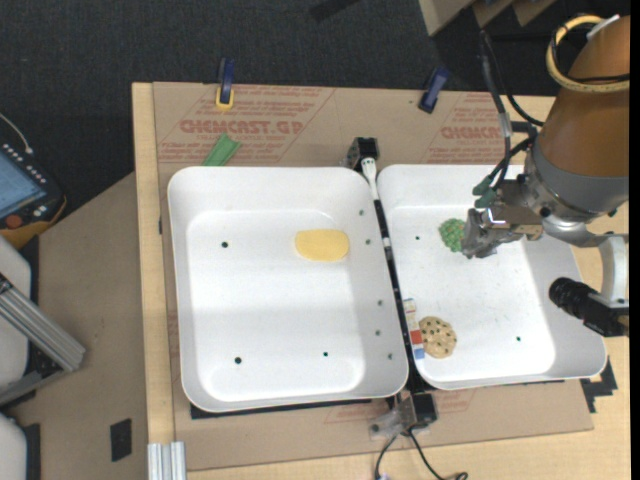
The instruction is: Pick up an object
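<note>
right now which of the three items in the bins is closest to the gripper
The green item in the right bin, just left of the gripper. The cookie lies nearer that bin's front; the yellow piece sits in the left bin.

I see the gripper low over the right bin, upper part, right next to a green object on its left; can't tell if touching. Cookie sits near that bin's lower-left corner. Yellow oval item lies in the left bin, upper center.
</note>
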Robot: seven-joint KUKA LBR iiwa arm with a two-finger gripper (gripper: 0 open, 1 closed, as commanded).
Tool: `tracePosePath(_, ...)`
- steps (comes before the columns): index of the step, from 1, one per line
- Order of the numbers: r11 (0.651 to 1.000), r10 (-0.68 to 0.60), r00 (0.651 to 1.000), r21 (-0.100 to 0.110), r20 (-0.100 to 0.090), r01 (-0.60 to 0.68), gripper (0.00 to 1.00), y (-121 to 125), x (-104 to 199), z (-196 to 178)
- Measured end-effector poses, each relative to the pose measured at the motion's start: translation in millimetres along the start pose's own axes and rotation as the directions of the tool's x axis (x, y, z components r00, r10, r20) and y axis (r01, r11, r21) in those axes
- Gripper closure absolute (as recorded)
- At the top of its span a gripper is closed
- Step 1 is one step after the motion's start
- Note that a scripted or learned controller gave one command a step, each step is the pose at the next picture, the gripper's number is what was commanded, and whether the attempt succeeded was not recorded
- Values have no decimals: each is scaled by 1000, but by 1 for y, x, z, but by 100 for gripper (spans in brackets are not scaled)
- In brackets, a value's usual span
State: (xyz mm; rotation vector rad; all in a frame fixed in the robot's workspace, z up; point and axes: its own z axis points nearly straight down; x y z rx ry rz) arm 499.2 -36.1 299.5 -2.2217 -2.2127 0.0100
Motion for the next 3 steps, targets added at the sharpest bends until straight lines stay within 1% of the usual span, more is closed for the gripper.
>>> tracePosePath(1,1000,2,1000,2,-1,-2,100,-21,-42,90)
tracePosePath(2,1000,8,1000,-12,8,-8,100,-20,-168,82)
tracePosePath(3,1000,-1,1000,-11,3,1,100,-19,-190,90)
